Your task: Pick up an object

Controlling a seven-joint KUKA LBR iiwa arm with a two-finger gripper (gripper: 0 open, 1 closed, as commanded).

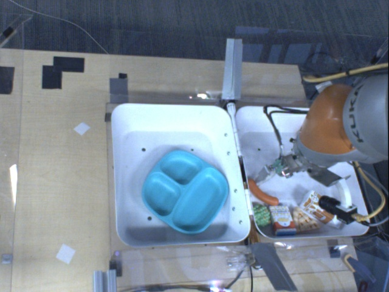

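Blue divided plate in left bin; arm over right bin w/ small items

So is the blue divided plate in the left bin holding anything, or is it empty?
Empty. The blue divided plate lies flat, right side up, in the left bin, and all three of its compartments show bare blue.

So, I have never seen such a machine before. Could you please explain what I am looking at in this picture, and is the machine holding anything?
One camera looks down at a slant on a wooden bench. The grey shape with an orange band is a robot arm, reaching in from the right. Two shallow white bins sit side by side. The left bin holds a blue divided plate. The right bin holds small toy foods, among them a sausage. The arm's gripper hangs low over the right bin. I cannot tell whether it holds anything.
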